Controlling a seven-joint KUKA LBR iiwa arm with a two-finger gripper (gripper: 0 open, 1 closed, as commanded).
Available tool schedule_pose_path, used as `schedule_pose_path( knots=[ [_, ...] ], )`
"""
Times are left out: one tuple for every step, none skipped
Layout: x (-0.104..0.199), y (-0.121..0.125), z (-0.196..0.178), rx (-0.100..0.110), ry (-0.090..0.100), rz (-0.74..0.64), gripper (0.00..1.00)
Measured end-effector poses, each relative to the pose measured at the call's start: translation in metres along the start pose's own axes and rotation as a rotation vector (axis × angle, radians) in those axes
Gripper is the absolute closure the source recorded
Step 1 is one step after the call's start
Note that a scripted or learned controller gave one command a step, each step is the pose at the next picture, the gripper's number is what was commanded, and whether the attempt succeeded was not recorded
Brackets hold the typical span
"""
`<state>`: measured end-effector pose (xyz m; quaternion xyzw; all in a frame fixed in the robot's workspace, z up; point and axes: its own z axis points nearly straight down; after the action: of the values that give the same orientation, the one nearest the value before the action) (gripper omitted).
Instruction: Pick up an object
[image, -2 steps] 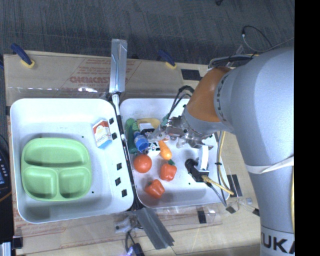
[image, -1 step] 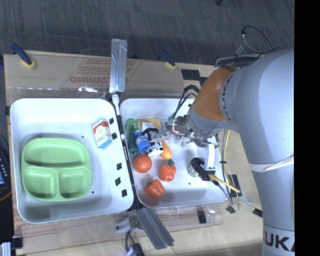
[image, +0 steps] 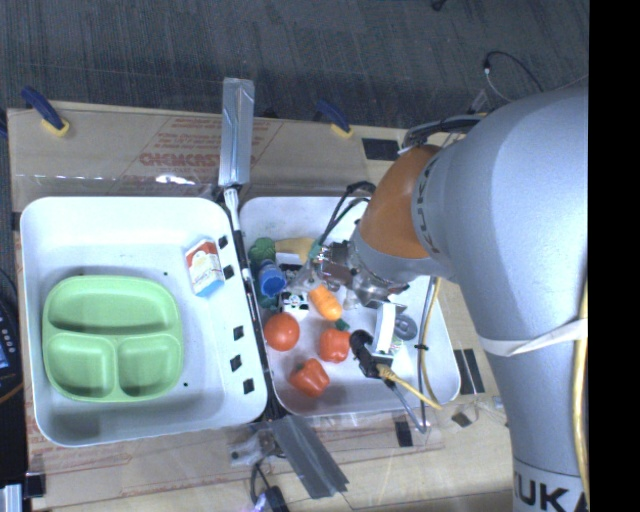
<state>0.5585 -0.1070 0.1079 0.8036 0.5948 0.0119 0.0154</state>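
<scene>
My gripper (image: 328, 282) hangs low over the middle of the right bin (image: 440, 372), under the arm's orange-banded wrist. An orange carrot-like piece (image: 325, 303) lies right at the gripper's tip; I cannot tell whether it is held. Just in front of it are a red tomato (image: 281, 331), a second red piece (image: 334, 344) and a red-orange pepper (image: 311, 376). A blue cup (image: 270, 282), a green piece (image: 263, 248) and a pale yellow piece (image: 295, 246) lie at the bin's left and back. A small black-and-white item (image: 295, 298) sits beside the carrot.
The left bin (image: 60, 225) holds a green divided tray (image: 112, 337) and a small red-and-white carton (image: 204, 267) near its right wall. A ridge with black clips (image: 240, 330) separates the bins. The arm's bulk covers the right bin's right side.
</scene>
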Motion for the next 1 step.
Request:
schedule_pose_path(
  knots=[
    [0.0045, 0.0019, -0.0123, -0.002, 0.008, -0.006, 1.00]
  ],
)
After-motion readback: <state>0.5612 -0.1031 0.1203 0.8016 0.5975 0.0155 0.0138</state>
